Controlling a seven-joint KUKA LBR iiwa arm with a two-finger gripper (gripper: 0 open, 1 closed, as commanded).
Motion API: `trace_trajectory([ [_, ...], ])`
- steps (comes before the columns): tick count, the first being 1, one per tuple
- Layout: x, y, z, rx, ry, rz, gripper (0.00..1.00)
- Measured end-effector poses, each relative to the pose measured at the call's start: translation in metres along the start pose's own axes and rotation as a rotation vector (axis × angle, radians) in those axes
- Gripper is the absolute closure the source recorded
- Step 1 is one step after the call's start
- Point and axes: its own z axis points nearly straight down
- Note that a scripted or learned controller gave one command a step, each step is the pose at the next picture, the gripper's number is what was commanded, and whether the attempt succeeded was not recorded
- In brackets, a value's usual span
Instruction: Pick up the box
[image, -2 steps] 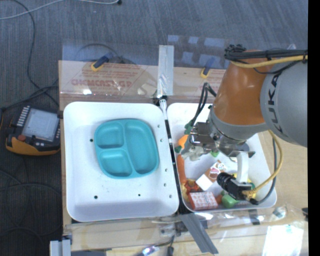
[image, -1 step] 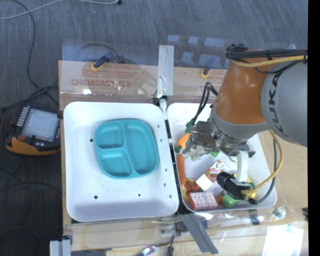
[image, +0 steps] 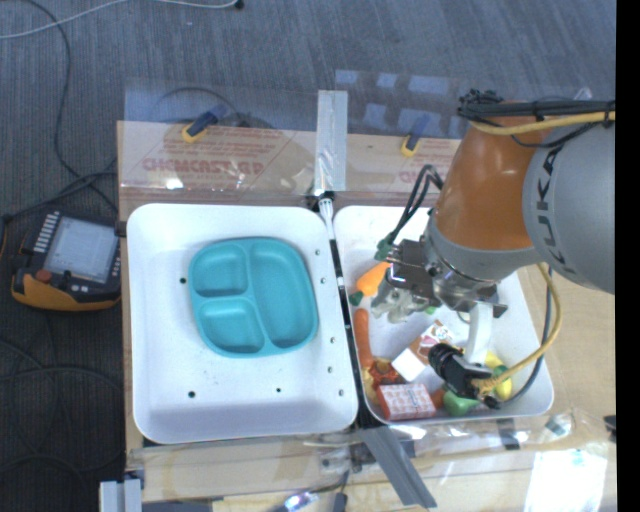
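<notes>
Camera view: the box (image: 405, 401) lies flat on the floor of the right bin (image: 365, 228), in the near part of that bin and close to its near wall. It is a small rectangular carton, red with pale printing on the upper face, and its long side runs roughly along the near wall. Nothing grips it. A green piece (image: 458, 404) lies just to its right and a yellow piece (image: 512, 380) lies further right. A white card (image: 409, 365) rests just behind the box, tilted. Two orange pieces sit along the bin's left side, a long one (image: 360, 337) and, further back, a rounder one (image: 370, 279).

The gripper (image: 405, 295) hangs above the middle of the right bin, behind the box and apart from it. Whether it is open or closed cannot be told from this angle. The arm (image: 585, 210) reaches in from the right, and its orange band (image: 490, 190) stands directly above the wrist, covering much of the far half of the bin.

The left bin (image: 160, 300) holds a turquoise divided plate (image: 255, 297) with three compartments. Both bins stand side by side on the table (image: 590, 400). A handheld control unit (image: 65, 262) lies on the dark floor (image: 150, 40) to the left.
</notes>
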Motion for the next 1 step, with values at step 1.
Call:
trace_trajectory([
  [1,0.0000,0.0000,-0.0055,0.009,-0.004,0.000,1.00],
])
